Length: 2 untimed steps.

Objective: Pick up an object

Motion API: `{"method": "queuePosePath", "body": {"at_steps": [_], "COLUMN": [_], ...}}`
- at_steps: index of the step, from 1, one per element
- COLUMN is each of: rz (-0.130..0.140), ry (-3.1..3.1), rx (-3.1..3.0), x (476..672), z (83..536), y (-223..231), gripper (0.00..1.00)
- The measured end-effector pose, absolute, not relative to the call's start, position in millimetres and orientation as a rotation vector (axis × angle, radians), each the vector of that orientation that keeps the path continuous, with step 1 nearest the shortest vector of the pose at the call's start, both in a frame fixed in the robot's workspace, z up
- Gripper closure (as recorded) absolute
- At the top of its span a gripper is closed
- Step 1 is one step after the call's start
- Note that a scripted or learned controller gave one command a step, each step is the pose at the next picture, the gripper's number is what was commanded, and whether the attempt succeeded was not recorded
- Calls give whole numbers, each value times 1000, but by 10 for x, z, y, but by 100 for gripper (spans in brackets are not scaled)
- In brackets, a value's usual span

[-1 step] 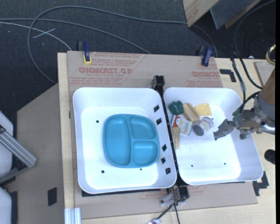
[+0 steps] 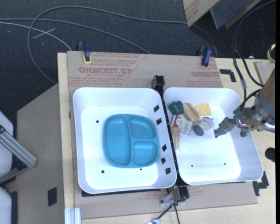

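Several small objects lie clustered in the upper left of the right bin (image 2: 218, 168): a green piece (image 2: 176, 106), a tan roll-shaped item (image 2: 190, 113), a yellow block (image 2: 203, 109), a labelled can (image 2: 185, 127), a grey disc (image 2: 199, 131) and a pale patterned stick (image 2: 176, 136) along the left wall. My gripper (image 2: 233, 128) hangs over the bin's right half, just right of the cluster. Its two dark fingers stand spread apart, open, and nothing sits between them.
The left bin (image 2: 87, 170) holds a blue divided plate (image 2: 130, 140). A black divider with clips (image 2: 165, 131) runs between the bins. Cables cross the dark floor beyond the bench, and a cardboard box (image 2: 197, 9) sits at the top right.
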<state>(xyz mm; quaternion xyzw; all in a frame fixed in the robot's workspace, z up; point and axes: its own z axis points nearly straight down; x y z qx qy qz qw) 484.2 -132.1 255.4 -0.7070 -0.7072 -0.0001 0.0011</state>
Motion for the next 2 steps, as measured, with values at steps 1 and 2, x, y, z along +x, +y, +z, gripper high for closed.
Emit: {"method": "queuePosePath", "body": {"at_steps": [1, 2], "rz": [1, 2], "ry": [-2218, -2216], "rx": [-2220, -2219], "x": [4908, 4886], "z": [2127, 1624], "y": [-1317, -1414], "gripper": [0, 0]}}
